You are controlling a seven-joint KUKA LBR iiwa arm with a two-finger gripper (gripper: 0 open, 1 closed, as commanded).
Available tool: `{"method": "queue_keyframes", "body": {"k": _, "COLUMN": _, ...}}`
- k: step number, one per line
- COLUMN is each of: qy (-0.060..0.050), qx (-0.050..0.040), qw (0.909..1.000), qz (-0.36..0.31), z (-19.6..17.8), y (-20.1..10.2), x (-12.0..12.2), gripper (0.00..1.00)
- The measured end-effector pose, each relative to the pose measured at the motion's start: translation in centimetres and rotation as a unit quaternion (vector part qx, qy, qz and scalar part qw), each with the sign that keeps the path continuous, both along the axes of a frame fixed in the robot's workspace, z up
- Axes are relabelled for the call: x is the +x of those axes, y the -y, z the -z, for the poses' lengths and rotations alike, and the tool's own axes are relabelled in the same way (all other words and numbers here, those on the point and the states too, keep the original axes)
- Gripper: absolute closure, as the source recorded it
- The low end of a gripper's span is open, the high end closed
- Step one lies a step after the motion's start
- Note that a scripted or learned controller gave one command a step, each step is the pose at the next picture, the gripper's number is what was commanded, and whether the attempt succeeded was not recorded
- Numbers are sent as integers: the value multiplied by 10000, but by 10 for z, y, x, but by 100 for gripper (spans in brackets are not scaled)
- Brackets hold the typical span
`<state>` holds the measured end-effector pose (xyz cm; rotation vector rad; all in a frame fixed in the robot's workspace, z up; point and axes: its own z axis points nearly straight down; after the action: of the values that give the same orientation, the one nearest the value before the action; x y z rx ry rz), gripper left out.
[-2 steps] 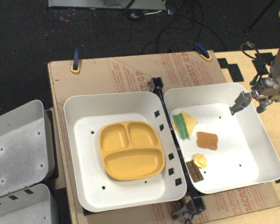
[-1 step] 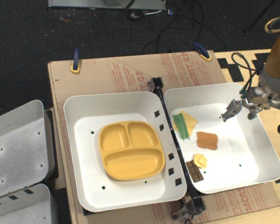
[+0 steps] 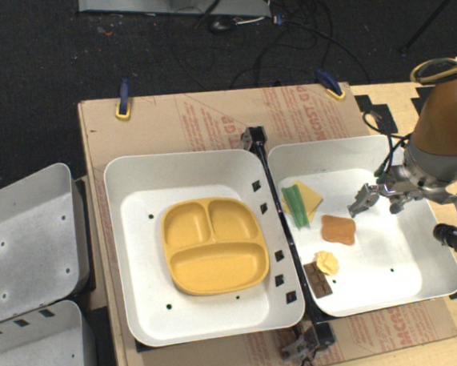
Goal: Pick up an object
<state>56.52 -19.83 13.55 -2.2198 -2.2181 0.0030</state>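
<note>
The right bin point(image 3: 385, 264) holds several small items. An orange-brown, bread-like piece point(image 3: 338, 229) lies near its middle. A green block point(image 3: 296, 205) rests against a pale yellow wedge point(image 3: 311, 198) at the bin's left. Lower down are a small yellow lump point(image 3: 327, 262) and a dark brown bar point(image 3: 317, 280). My gripper point(image 3: 362, 201) hangs over the right bin, just up and to the right of the orange-brown piece and apart from it. Nothing shows in its grasp.
A yellow divided tray point(image 3: 215, 245) sits in the left bin point(image 3: 131, 252). A black divider point(image 3: 280, 229) runs between the bins. The arm's grey body with its orange band point(image 3: 440, 129) covers the right bin's right side. White panels point(image 3: 25, 238) lie off the bench at the left.
</note>
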Motion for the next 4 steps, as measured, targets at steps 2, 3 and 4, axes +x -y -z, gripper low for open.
{"method": "queue_keyframes", "body": {"k": 2, "qy": 46, "qx": -8, "qw": 10000, "qz": 0, "z": 31, "y": -1, "x": 2, "gripper": 100}}
{"method": "queue_keyframes", "body": {"k": 3, "qy": 42, "qx": -17, "qw": 10000, "qz": 6, "z": -27, "y": 5, "x": -4, "gripper": 100}}
{"method": "queue_keyframes", "body": {"k": 4, "qy": 48, "qx": -17, "qw": 10000, "qz": -16, "z": -81, "y": 5, "x": -2, "gripper": 100}}
